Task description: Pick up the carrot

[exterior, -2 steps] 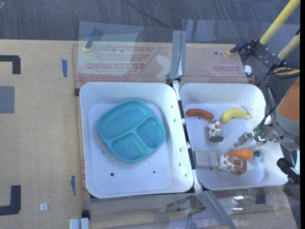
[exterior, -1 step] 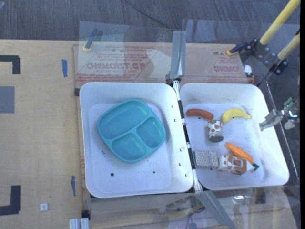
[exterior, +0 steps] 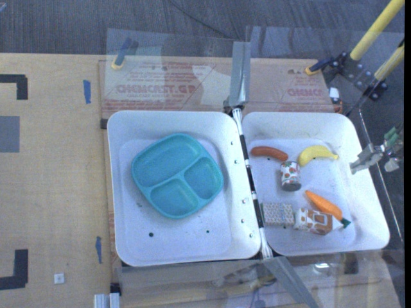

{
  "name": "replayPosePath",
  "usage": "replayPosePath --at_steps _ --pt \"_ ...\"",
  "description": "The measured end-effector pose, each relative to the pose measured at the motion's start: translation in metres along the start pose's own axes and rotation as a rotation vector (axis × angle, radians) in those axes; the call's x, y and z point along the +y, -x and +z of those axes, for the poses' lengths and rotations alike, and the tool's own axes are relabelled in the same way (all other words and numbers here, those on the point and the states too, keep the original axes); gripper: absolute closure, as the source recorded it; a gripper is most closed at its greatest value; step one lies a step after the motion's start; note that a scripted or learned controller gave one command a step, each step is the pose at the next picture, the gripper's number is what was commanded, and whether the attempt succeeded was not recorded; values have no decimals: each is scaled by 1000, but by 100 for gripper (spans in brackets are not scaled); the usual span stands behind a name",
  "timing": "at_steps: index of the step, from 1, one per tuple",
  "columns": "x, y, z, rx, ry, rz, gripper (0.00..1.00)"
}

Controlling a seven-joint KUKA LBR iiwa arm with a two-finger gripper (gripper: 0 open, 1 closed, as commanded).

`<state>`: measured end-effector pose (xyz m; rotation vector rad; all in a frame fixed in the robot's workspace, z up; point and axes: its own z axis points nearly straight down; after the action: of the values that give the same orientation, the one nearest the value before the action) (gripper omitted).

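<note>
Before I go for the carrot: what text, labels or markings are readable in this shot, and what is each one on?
"CHEMCAST GP", faint red print, roughly legible, on the clear sheet behind the left bin.
Red print on the second clear sheet behind the right bin: too blurred to read.
Small can: red-and-white label, too small to read.
Small carton beside the carrot: orange-and-white print, unreadable.

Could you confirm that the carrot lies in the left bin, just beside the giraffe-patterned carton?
Not quite: the camera view shows the carrot in the right bin, not the left one. It does lie just beside the giraffe-patterned carton.
</note>
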<state>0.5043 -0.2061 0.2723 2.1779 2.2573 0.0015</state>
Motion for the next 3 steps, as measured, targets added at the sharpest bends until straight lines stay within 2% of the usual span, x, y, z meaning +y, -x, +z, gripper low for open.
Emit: replayPosePath --at_steps 1,2,3 --pt "44 14 97 3 -6 190 0" --pt "11 -3 176 7 -5 444 0" --pt "-10 -2 183 16 5 428 0"
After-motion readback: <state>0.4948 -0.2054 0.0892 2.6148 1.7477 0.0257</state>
